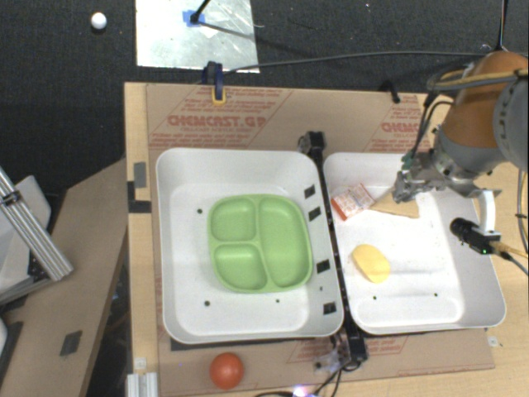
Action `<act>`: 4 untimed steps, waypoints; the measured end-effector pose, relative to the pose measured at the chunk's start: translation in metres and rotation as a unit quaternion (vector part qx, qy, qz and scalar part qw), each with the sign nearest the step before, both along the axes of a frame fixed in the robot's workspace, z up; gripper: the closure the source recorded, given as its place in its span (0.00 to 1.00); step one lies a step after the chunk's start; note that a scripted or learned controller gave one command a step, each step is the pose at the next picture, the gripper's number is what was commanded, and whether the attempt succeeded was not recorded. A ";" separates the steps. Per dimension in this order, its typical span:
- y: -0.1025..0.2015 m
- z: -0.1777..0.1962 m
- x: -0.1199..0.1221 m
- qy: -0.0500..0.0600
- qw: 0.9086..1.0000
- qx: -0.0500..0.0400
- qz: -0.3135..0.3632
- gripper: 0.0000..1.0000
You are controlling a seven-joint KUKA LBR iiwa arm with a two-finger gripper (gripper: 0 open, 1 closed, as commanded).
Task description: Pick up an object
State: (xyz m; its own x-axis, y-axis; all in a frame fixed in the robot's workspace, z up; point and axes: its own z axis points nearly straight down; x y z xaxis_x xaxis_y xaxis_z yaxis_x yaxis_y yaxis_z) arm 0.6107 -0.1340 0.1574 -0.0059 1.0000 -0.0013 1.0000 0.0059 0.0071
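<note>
The right white bin (463, 300) holds a yellow rounded lump (372, 264) near its front left, a small red-and-white packet (352, 200) at its back left, and a flat tan piece (398, 210) lying beside the packet. My gripper (403, 187) hangs low over the back of this bin, just above the tan piece and right of the packet. Nothing shows between its fingers. The grey arm with its orange band (475, 110) comes in from the right.
The left white bin (178, 246) carries a green divided tray (260, 242). An orange-red ball (226, 370) lies on the bench in front of the bins. A black clip strip (322, 222) joins the two bins. A metal sheet (196, 23) lies at the back.
</note>
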 end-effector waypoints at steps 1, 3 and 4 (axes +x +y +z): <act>-0.003 0.065 0.005 -0.001 1.000 0.000 0.000 1.00; 0.050 0.096 0.015 0.003 1.000 0.001 0.002 1.00; 0.108 0.087 0.031 0.002 1.000 0.001 0.002 1.00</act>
State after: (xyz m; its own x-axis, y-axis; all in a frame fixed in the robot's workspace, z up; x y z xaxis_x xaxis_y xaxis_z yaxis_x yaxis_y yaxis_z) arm 0.6415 -0.0261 0.2446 -0.0099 1.0000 0.0011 0.9999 0.0099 0.0032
